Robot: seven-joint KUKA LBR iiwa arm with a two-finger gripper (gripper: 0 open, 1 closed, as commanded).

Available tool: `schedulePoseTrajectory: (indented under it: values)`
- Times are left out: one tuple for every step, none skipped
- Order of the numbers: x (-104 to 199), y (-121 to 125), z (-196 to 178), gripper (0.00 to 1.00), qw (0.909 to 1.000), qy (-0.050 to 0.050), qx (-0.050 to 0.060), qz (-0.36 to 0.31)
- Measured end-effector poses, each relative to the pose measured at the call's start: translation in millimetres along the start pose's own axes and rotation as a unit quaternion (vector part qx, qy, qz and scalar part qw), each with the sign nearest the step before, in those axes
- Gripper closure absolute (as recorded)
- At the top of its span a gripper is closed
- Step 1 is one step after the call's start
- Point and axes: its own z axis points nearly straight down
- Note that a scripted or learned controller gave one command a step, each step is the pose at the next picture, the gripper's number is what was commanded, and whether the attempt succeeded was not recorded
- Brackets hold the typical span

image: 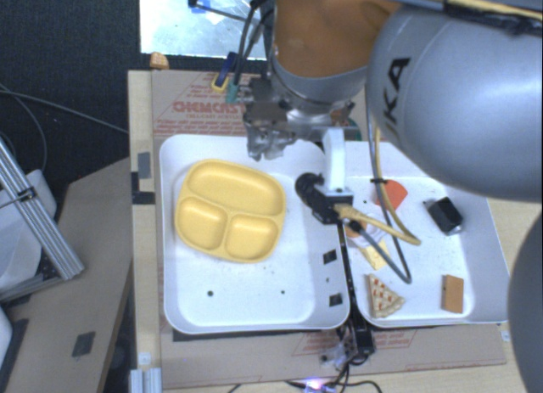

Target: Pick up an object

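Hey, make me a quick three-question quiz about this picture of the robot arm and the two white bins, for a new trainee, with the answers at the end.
1. True or false: the yellow divided plate lies in the left bin.
2. Which of these lies in the right bin? A) the yellow plate B) a waffle-patterned wedge C) a blue cup
3. Fill in: the gripper sits over the ____ edge of the left bin, just above the plate.

Key: 1 true. 2 B; the right bin also holds a brown block and a small black piece. 3 far.
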Motion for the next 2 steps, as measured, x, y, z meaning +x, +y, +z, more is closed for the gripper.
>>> schedulePoseTrajectory:
  values:
    - [22.5, 27.3, 73.5, 1.0, 1.0, -0.002, 0.005, 0.001]
    - [21.2, -16.5, 109.3, 1.0, 1.0, -0.003, 0.007, 0.002]
